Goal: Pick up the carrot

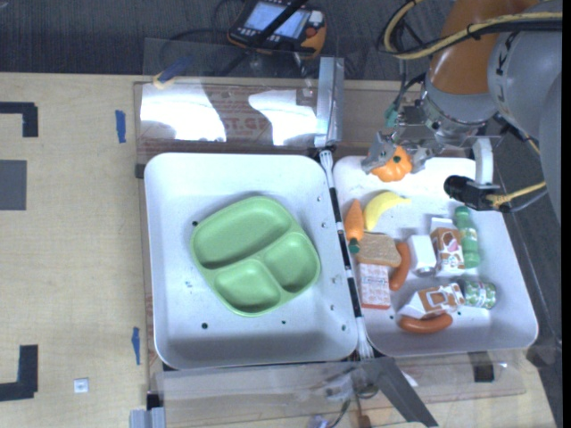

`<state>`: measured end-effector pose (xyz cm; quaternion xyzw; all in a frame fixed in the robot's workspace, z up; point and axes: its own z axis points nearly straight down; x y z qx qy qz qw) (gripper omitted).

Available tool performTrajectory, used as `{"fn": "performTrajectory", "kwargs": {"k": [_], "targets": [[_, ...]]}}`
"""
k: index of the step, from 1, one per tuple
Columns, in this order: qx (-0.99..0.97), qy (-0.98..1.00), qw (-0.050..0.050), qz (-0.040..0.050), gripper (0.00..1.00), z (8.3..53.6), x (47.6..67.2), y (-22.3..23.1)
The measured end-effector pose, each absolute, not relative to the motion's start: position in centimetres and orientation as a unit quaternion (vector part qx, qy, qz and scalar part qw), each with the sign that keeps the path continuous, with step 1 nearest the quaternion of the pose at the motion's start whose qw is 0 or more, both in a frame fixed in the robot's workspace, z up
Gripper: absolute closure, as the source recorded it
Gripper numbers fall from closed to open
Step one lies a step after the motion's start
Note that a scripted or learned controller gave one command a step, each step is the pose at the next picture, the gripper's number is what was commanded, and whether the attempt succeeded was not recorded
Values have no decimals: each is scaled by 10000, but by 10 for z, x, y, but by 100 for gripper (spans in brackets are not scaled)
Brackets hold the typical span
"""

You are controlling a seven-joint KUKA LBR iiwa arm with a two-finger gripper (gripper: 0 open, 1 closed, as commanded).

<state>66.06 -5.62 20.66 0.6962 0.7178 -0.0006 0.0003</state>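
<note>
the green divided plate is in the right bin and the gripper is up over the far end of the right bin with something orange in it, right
Not quite. The camera view shows the green divided plate in the left bin, not the right bin. The rest holds: the gripper is over the right bin's far end with a small orange item between its fingers.

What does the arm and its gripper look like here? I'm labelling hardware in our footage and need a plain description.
The arm has a smooth grey casing with a broad orange band above the wrist. Yellow and black cables loop around that band. The two-finger gripper is a cluttered assembly of grey metal parts beneath the wrist, and a black cylindrical fitting with a yellow cable juts out beside it.
</note>
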Motion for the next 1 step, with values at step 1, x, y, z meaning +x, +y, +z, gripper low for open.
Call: {"fn": "performTrajectory", "kwargs": {"k": [1], "targets": [[7417,6707,-23,-22,100,182,648,26]]}}
